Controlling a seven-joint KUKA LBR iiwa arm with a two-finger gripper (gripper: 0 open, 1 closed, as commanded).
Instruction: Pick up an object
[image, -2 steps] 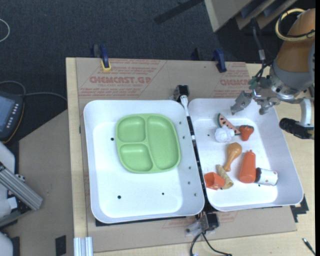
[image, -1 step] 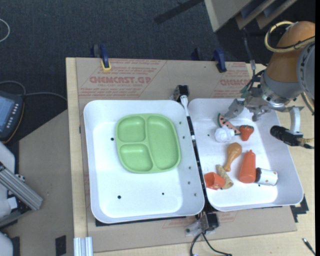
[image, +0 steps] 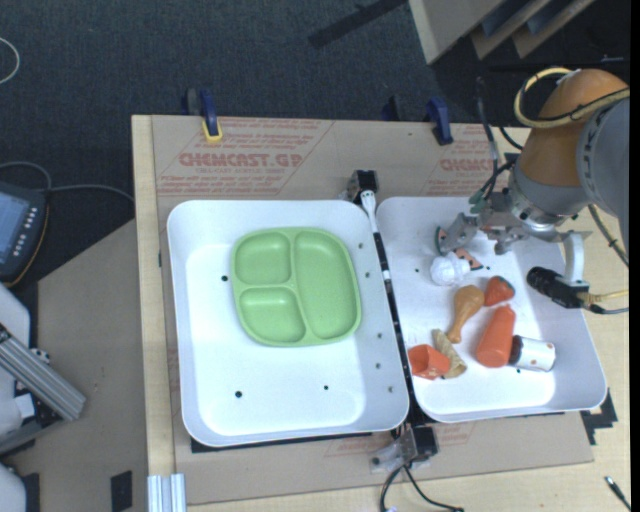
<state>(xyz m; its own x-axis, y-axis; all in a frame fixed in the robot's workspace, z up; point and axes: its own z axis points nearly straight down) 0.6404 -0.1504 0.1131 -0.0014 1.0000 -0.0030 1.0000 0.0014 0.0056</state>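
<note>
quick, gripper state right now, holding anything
Gripper: low in the right bin, just above a small white object; open or shut cannot be told, and nothing is seen held.

Printed in red on the brown board (image: 300, 150) under the bins, along its far edge: "CHEMCAST GP", readable left of centre. Repeated further right (image: 462, 162), partly hidden by the arm, only the first letters legible. Smaller red lines above, too small to read.
</note>
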